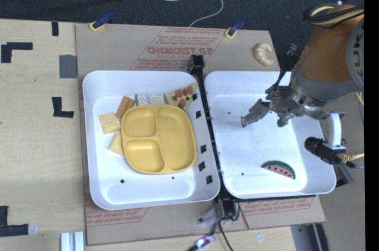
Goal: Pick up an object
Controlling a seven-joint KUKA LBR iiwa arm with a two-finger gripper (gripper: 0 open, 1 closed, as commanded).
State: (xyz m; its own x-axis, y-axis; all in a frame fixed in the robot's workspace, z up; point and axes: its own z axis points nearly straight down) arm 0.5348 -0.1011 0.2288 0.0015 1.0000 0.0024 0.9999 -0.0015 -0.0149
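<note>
Grey and orange, my arm reaches in from the right; my gripper hangs over the right bin, fingers spread, holding nothing. Watermelon slice lies at lower right.

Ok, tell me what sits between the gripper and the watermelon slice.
Nothing: in the camera view, bare white floor of the right bin separates the gripper from the watermelon slice.
</note>
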